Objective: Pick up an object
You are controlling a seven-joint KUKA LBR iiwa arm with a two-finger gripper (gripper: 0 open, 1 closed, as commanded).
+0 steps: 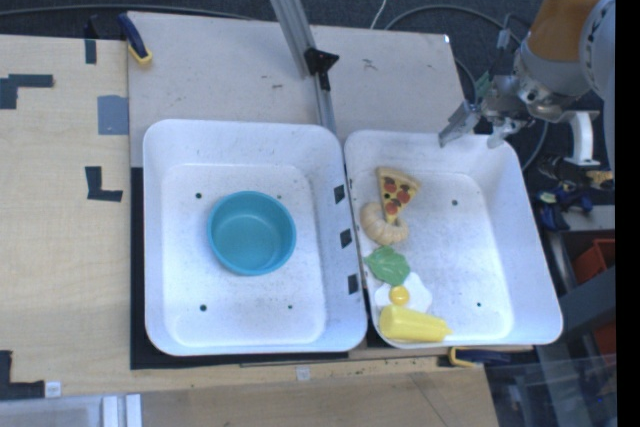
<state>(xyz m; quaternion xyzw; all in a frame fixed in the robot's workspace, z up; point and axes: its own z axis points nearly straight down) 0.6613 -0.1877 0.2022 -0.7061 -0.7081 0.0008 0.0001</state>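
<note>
Your gripper (472, 127) hangs over the far right corner of the right bin (520, 215), its two grey fingers spread apart with nothing between them and nothing touching them. The tips sit just above the bin's rim.

Everything you could pick lies nearer the camera and to the left of the gripper, packed along the right bin's left wall. Closest to the gripper is a flat pizza slice (396, 191), triangular with red dots. Touching its near end is a tan, rounded croissant (383, 226). Further from the gripper comes a crinkled green leaf (387, 265), then a fried egg (405, 296) with a white edge and yellow yolk, then a smooth yellow wedge-like piece (412, 324) against the bin's near rim.

The bin floor directly below and in front of the gripper is bare white plastic, speckled with small dark marks, so you have open room there. The rim rises as a rounded lip on all sides.

Well to the left of the gripper, the left bin (170, 215) holds a round blue bowl (252, 232), upright, on the pale surface (60, 215).
</note>
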